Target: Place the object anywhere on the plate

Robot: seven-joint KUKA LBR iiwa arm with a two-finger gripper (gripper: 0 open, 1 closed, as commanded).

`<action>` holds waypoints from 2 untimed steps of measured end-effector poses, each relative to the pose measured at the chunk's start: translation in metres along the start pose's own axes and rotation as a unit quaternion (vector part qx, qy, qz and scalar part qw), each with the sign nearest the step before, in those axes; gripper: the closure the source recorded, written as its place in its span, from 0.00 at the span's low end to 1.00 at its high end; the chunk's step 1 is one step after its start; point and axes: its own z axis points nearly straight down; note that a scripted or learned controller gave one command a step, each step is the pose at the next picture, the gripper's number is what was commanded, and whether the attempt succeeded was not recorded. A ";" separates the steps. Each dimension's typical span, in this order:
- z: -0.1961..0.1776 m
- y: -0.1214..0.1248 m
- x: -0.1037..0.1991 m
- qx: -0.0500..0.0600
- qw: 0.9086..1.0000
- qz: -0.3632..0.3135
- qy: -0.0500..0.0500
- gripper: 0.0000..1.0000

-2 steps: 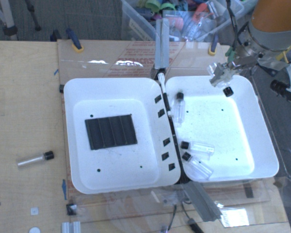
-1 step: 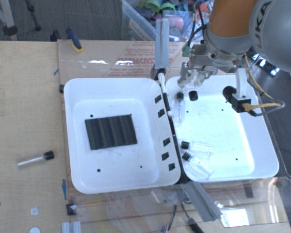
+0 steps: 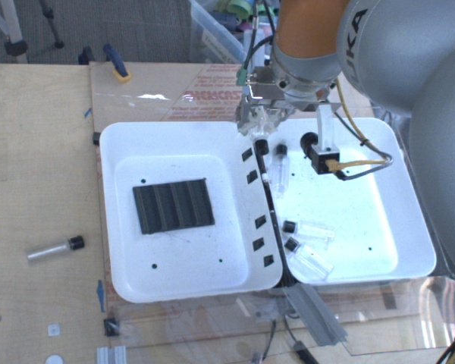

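Camera view is showing two clear plastic vials [image 3: 307, 243] lying at the near edge of the right bin [image 3: 379, 203], and a third vial [image 3: 279, 169] lying just below the gripper [image 3: 259, 123]. The ribbed black plate [image 3: 173, 205] is sitting flat in the left bin [image 3: 121, 165]. Farther back, the arm [image 3: 326, 21] is reaching down over the divider; whether its fingers are wide or narrow I cannot tell.

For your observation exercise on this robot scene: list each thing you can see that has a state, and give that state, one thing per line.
Gripper: low over the bins' shared edge, fingers too blurred to judge.
Ridged plate: flat in the left bin, nothing on it.
Vial: lying in the right bin, near the divider.
Two more vials: lying at the right bin's front.
Bench vial: lying outside the bins, capped.
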 end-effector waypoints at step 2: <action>0.037 -0.120 0.128 0.003 0.996 -0.086 0.000 1.00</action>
